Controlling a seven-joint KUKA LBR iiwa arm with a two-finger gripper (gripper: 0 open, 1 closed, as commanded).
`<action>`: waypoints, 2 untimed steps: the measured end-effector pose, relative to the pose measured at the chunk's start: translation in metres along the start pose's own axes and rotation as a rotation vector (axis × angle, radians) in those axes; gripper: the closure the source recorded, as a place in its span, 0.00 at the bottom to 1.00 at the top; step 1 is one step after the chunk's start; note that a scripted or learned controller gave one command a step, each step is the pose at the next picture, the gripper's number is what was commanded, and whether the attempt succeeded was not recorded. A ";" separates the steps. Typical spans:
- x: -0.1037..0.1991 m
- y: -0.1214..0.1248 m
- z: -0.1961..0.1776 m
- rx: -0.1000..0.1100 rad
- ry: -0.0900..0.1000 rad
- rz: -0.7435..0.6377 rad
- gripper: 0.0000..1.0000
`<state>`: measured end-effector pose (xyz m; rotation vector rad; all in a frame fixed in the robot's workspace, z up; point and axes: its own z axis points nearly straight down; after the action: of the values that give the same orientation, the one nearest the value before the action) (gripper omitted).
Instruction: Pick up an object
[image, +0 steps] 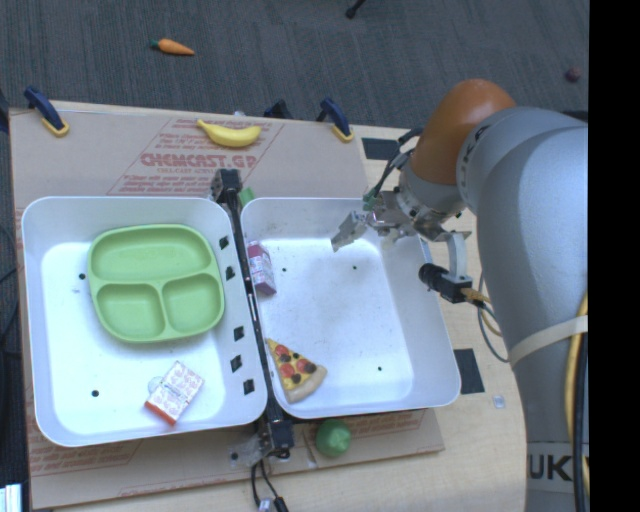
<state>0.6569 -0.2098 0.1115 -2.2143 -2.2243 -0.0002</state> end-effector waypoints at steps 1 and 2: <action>0.000 0.000 -0.009 -0.003 -0.001 0.000 0.00; 0.000 0.000 0.006 0.001 -0.001 -0.001 0.00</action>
<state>0.6567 -0.2099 0.1056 -2.2126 -2.2258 0.0015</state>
